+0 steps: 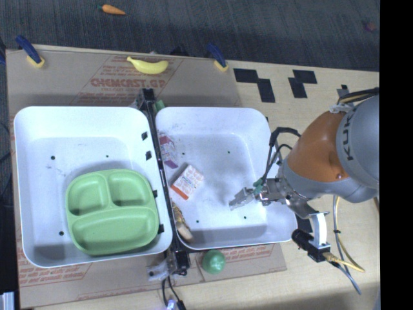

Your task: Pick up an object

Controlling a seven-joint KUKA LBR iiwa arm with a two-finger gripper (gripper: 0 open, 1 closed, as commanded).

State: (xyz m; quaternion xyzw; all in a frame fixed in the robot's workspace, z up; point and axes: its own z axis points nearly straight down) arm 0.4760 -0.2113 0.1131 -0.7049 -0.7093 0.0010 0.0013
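Note:
My gripper (pixel 237 200) hangs low over the right part of the right bin (pixel 213 118), its fingers pointing left, with nothing visible between them. A small white and orange packet (pixel 188 181) lies on the bin floor to its left, well apart from the fingertips. A pinkish wrapper (pixel 167 150) leans against the bin's left wall. A tan object (pixel 181 228) rests in the bin's near left corner. The left bin (pixel 39 128) holds a green divided tray (pixel 113 210).
A yellow banana (pixel 148 64) lies on the cardboard behind the bins and a green ball (pixel 213 261) in front of the right bin. Blue clamps (pixel 30 51) hold the cardboard's back edge. The arm's orange band (pixel 314 154) looms over the bin's right rim.

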